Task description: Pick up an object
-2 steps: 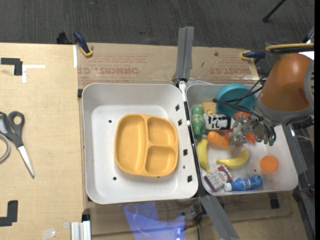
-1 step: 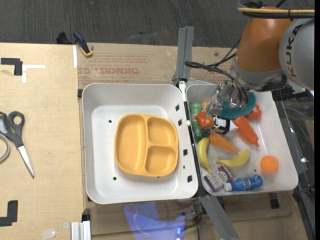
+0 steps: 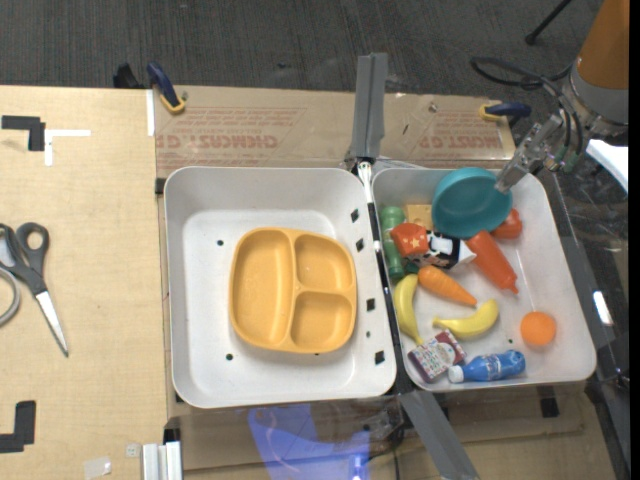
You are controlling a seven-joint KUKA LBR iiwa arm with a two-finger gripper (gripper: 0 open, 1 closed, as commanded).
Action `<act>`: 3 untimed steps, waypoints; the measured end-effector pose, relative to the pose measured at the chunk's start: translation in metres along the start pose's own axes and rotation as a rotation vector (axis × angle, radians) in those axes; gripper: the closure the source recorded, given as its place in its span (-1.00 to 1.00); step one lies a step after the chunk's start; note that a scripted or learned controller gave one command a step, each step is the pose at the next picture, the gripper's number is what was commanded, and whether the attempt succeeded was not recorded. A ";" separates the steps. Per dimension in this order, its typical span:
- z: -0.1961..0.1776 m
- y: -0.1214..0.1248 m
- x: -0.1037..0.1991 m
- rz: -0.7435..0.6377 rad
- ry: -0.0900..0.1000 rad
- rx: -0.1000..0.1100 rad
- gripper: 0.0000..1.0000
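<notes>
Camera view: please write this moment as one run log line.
gripper: at teal bowl rim, hold unclear | bowl: above toys, right bin | left bin: yellow tray

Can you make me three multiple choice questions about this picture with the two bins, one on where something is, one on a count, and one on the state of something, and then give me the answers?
1. Where does the yellow divided plate lie?
A. In the left bin
B. In the right bin
C. On the bench beside the scissors

2. How many bananas are in the right bin?
A. None
B. Two
C. Four

3. How is the teal bowl placed?
A. Flat on the bench outside the bins
C. Upside down on the yellow plate
B. Tilted, raised at the pincer over the right bin's toys

Answers:
1. A, the plate sits alone in the left bin.
2. B, one banana lies beside the divider and another banana curves beneath the carrot.
3. B, its rim meets the pincer and it overlaps the toys below.
</notes>
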State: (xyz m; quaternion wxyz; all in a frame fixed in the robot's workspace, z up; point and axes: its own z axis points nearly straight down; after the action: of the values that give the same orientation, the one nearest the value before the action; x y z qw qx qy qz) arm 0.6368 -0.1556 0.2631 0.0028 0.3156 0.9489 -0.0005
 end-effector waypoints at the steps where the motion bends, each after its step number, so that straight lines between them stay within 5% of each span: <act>1: 0.151 -0.040 0.035 0.098 0.004 0.001 1.00; 2: 0.151 -0.039 0.035 0.098 0.003 0.001 -1.00; 3: 0.171 -0.033 0.085 0.059 0.006 0.001 -1.00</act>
State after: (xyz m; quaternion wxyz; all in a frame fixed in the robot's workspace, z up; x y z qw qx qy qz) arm 0.5497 -0.1313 0.0916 -0.0001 0.3435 0.9392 0.0001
